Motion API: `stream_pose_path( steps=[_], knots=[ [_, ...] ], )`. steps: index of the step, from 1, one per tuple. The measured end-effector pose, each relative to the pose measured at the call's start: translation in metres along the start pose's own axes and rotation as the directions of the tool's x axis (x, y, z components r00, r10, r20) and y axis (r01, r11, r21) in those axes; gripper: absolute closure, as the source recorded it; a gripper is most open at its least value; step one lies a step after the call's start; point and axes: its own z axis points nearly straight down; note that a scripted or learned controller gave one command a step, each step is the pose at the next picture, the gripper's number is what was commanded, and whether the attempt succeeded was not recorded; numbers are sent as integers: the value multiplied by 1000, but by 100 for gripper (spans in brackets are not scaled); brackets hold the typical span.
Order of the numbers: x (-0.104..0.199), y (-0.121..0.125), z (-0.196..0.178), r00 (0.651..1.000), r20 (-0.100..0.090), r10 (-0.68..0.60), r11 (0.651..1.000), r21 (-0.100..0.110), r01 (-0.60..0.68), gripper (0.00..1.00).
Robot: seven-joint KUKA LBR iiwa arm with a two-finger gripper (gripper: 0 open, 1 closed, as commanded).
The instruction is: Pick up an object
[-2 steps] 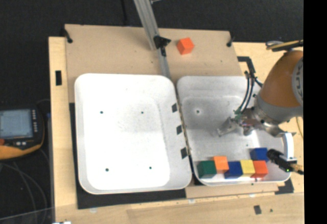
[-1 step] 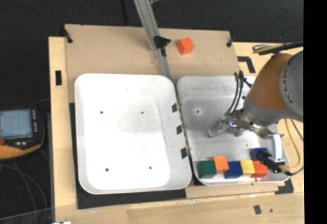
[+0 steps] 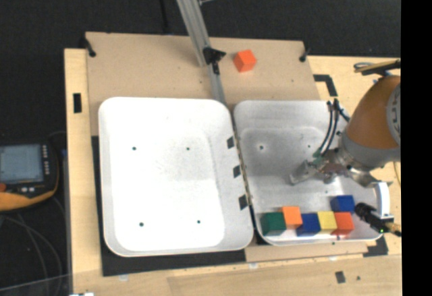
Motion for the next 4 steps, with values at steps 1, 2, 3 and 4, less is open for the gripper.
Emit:
stream_pose_path(
  steps=[1, 2, 3, 4],
  knots=[
    [44, 20, 1, 1000, -2, -8, 1000, -1, 8, 0],
    [68, 12, 0, 1000, -2, -5, 1000, 1, 5, 0],
    [23, 90, 0, 1000, 1, -6, 1000, -5, 6, 0],
    [24, 88, -10, 1000, 2, -18, 1000, 1, 18, 100]
  ],
)
